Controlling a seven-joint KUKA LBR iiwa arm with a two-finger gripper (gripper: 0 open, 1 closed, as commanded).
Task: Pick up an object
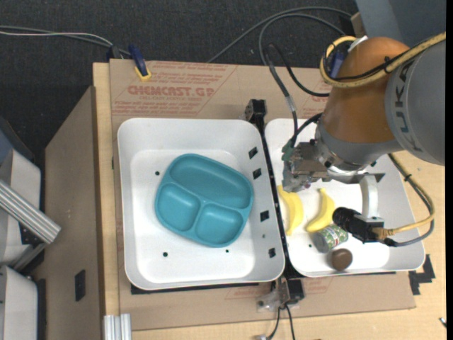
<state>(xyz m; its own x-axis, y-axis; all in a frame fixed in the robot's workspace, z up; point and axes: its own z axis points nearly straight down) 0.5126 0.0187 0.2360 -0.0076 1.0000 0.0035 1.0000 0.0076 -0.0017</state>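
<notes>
- White bins sit side by side on a cardboard sheet (177,83) printed in red; the left bin (134,190) and the right bin (403,257) meet along a shared edge down the middle.
- Teal and split into three compartments, a plate (204,199) lies flat near the centre of the left bin, alone there.
- Grey with an orange band, the arm (368,83) reaches in from the right and hangs over the far part of the right bin.
- Below it the gripper (299,176) sits over the left side of the right bin, close to the shared edge; how wide it stands cannot be told from this angle, and nothing can be seen held in it.
- Just on the near side of the gripper lies a yellow banana (291,211), along the bin's left wall.
- To its right lies a second banana (322,212), curved, close beside the first.
- Nearer still, a small can (327,240) sits just beside the second banana's near end.
- Right of the can and close to the bin's near wall rests a brown ball (341,258).
- At the sheet's far left edge sits a blue and yellow clamp (139,62).
- Black cables (283,27) loop over the dark floor on the far side.
</notes>
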